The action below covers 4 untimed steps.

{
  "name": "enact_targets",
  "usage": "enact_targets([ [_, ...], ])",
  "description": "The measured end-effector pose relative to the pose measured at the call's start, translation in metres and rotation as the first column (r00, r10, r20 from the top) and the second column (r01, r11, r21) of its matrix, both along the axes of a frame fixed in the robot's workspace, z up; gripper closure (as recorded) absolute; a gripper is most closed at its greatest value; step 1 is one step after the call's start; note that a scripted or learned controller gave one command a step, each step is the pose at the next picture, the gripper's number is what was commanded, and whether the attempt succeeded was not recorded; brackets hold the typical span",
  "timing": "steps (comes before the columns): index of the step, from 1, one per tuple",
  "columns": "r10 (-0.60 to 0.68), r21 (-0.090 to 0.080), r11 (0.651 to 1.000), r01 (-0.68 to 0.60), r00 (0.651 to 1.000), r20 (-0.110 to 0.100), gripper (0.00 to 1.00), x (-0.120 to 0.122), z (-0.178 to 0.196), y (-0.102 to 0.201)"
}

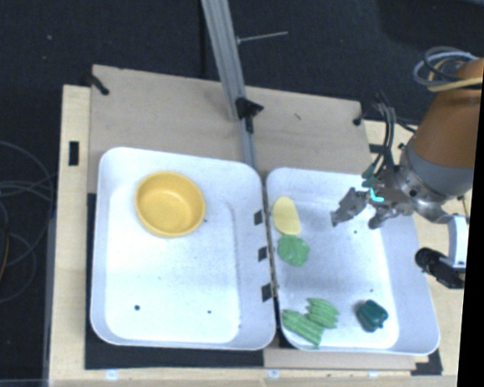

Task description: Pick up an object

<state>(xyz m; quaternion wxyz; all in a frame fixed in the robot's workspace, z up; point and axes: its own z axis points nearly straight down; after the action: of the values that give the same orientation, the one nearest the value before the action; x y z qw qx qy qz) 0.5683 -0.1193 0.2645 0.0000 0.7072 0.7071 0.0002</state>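
Robot gripper (363, 210) hangs above the right bin (404, 270), jaws apart and empty. It should probably centre over one toy (292, 251) before lowering.

Left bin (114, 304): white, smooth, looks like moulded plastic, faint dark speckling, soft sheen. Right bin (404, 270): same finish.

Yellow bowl (170, 204), at 10 o'clock in the left bin: smooth plastic look, mild gloss on the rim.

In the right bin, pale yellow piece (286, 215) and round green piece (293, 251): matt, smooth. Ridged green pieces (312, 318) at 7 o'clock: grooved surface, matt. Dark teal object (373, 315) at 5 o'clock: slightly glossy.

Bench (165, 110): pale tan board, matt, wood-like.

Slanted rail (223, 48) at 12 o'clock: grey, brushed-metal look.

Arm band (450, 122): orange, smooth, satin. Gripper (365, 209): dull grey metal look.
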Motion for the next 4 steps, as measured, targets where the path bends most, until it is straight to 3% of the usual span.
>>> enact_targets([
  [1, 0.0, 0.0, 1.0, 0.0, 1.0, 0.0, 0.0, 0.0, 0.0, 0.0],
  [4, -0.001, 0.0, 1.0, 0.001, 1.0, -0.004, 0.0, 0.002, -0.157, -0.019],
])
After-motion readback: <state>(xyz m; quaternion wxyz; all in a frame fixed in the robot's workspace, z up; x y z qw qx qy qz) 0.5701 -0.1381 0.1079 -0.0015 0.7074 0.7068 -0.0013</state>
